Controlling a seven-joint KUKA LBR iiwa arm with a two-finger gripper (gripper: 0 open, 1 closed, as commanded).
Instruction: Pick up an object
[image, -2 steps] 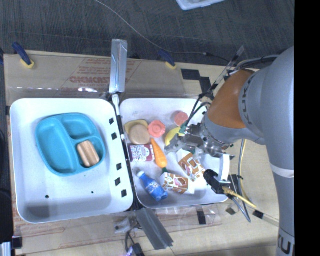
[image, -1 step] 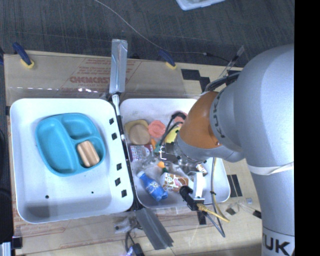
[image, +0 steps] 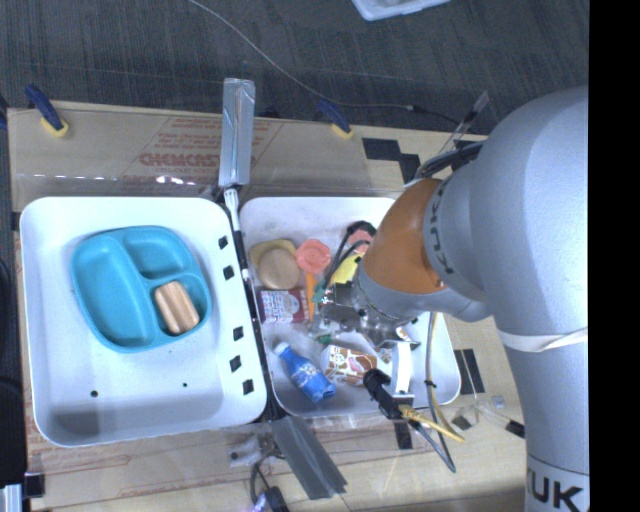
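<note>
A slanted overhead view of a tan surface (image: 120, 140) carrying two shallow white bins side by side. The left bin (image: 60, 400) fills the left half of the frame. Inside it, toward its upper middle, lies a turquoise divided plate (image: 120, 290), and in the plate's lower right compartment rests a small tan roll-shaped object (image: 177, 306).

The right bin (image: 285, 215) sits in the middle of the frame, just right of the divider between the two. It holds a cluster of small items. Near its upper left is a round tan object (image: 277, 265), with a pink rounded object (image: 314, 255) just beside it on the right. Below these lies a dark red packet (image: 281, 304). Lower still, a blue and white bottle (image: 303, 371) lies on its side, tilted, and just right of it is a small printed pouch (image: 350, 363). A yellow item (image: 347, 269) shows at the arm's edge.

The grey arm (image: 530, 230), with its orange band (image: 400, 255), comes in from the right side of the frame and reaches down over the middle of the right bin. The gripper (image: 345, 310) sits low among the items, near the red packet and above the pouch. Whether the jaws are apart or together cannot be told, since the wrist hides them, and nothing is plainly seen between them.

Blue clamps (image: 45, 110) grip the surface's upper edge.
</note>
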